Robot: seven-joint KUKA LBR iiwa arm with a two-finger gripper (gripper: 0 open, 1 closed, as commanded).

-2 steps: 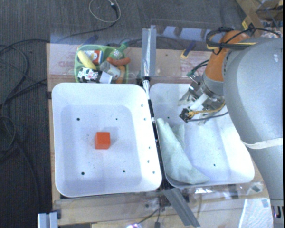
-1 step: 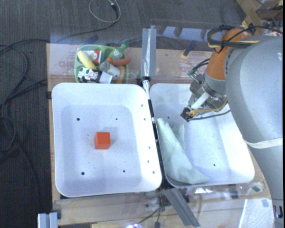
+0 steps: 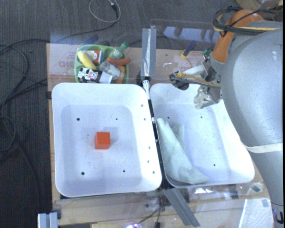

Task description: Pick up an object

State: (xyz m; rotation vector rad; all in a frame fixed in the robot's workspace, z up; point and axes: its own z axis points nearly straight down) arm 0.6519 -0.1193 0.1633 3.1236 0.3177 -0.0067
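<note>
The claw (image 3: 203,99) hangs above the right bin (image 3: 237,175); whether it is apart or together cannot be told. A clean pick likely means descending squarely over the pale cloth (image 3: 175,151).

No lettering, number or brand can be read anywhere here. The wooden bench (image 3: 61,63) carries faint reddish printing along its top left part, beside the green basket (image 3: 79,68), but the marks are too pale and blurred to make out. Inside that basket a small black and white package (image 3: 89,74) and a white item with orange and green patches (image 3: 99,57) show printed surfaces, and nothing on them is legible at this size. The arm's grey casing (image 3: 256,80) and both white bins (image 3: 66,91) bear no readable signs
</note>
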